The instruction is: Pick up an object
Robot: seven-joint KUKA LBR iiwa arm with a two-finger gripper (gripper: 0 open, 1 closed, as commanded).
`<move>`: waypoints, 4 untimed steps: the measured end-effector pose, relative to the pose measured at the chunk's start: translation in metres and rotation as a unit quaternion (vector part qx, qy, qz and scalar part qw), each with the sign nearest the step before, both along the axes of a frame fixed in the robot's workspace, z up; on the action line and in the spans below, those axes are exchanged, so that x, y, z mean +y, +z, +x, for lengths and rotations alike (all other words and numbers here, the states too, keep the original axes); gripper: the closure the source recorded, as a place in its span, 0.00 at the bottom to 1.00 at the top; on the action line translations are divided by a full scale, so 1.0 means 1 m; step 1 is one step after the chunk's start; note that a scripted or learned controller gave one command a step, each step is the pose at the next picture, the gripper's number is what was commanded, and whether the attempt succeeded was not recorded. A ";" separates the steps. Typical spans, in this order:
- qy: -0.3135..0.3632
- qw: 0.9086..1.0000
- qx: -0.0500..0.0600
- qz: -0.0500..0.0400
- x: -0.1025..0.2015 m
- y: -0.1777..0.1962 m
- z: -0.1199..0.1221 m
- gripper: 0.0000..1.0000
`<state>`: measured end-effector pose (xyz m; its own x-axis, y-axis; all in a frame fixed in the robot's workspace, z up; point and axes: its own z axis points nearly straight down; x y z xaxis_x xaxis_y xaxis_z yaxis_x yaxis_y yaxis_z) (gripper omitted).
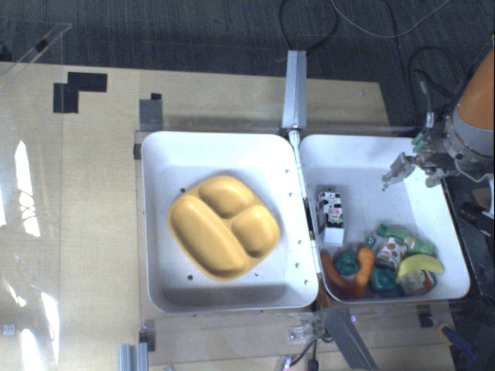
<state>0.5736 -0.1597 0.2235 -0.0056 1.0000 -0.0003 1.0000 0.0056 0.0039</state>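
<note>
The end effector [402, 168] hangs over the far right part of the right bin [363, 149], its thin fingers [393, 175] slanting down and to the left with nothing between them; whether they are spread or pressed together I cannot tell, since they are small and blurred. The arm [476, 114] (grey, with its orange band at the view's right edge) reaches in behind it. Well apart, in the near end of the same bin, lie the objects: a small black-and-white box [332, 209] beside the dividing wall, and a huddle of an orange piece [363, 263], teal pieces [346, 264] and a yellow banana-like piece [420, 266]. The left bin [155, 207] holds a yellow three-part tray [223, 226]. Both bins sit on the pale wooden surface [77, 230].
</note>
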 end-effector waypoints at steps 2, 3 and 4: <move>0.226 0.974 -0.001 -0.002 -0.046 -0.087 -0.014 0.00; 0.277 0.961 -0.002 -0.002 -0.008 -0.109 0.031 0.00; 0.216 0.976 -0.001 -0.001 -0.005 -0.064 -0.048 0.00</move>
<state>0.5258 -0.1646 0.1593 -0.4276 0.9040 -0.0035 0.9040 0.4276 0.0054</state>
